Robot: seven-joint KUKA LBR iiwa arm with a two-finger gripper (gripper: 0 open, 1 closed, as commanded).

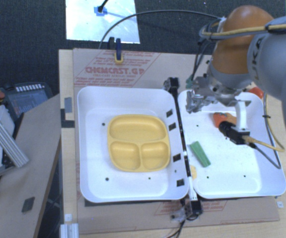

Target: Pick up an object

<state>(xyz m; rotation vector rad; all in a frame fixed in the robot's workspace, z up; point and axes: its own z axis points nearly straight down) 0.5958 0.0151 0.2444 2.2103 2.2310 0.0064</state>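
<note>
Gripper (196, 103) hovers at far-left corner of right bin (262, 185), finger state not discernible; green block (200, 153) lies nearer bin's front-left, so translate toward it, align across its narrow width, then descend.

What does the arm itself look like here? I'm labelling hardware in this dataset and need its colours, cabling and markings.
The arm is smooth grey, with a rounded orange band above the wrist. Dark letters mark the grey shell beside the band, too cut off to read. A yellow cable and thin black cables run over the orange part. Below sits a silver metal wrist block carrying the gripper, small and metallic grey.
</note>
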